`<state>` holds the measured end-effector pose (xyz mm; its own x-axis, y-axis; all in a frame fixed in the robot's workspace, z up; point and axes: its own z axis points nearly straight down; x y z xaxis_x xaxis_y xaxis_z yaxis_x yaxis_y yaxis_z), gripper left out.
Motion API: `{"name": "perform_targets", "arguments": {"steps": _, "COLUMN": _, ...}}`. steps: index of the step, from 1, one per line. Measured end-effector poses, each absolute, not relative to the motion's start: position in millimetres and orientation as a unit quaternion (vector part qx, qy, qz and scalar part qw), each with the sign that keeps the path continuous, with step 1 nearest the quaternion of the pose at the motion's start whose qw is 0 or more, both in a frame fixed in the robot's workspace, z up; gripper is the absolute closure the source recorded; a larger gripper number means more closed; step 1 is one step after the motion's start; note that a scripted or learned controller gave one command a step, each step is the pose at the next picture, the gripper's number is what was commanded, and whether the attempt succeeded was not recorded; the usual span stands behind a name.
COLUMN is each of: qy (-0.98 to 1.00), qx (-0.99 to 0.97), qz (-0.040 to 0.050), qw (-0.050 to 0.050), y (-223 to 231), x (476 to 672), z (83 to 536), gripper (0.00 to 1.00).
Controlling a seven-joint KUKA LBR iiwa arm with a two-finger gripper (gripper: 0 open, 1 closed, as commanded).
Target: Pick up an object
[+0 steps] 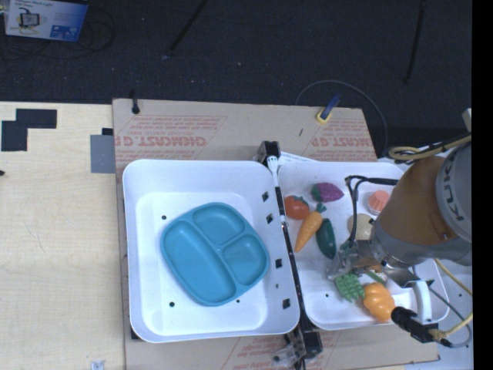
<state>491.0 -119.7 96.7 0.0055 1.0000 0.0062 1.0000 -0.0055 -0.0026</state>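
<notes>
Item: gripper [344, 264], grasp state cannot be told, low in the frame's lower-right bin [331, 318] beside green toy [349, 287]; step: reaching; next: descend, close.

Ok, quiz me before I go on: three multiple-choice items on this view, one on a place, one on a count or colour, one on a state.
1. Where does the blue plate lie?
A. left bin
B. right bin
C. on the cardboard

2. How many compartments does that plate have?
A. two
B. three
C. five

3. Where is the pincer now?
A. above the left bin
B. low in the right bin by the toy food
C. off the bench

Answers: 1 A, it sits in the left bin. 2 B, ridges split it in three. 3 B, it hangs beside the green pepper and the broccoli.
</notes>
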Motion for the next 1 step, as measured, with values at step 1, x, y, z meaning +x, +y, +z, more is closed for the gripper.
{"name": "perform_targets", "arguments": {"steps": 1, "qy": -0.707, "qx": -0.707, "qz": 0.0015, "qw": 0.002, "y": -54.1, "x": 501.5, "z": 185.8, "gripper": 1.0}}
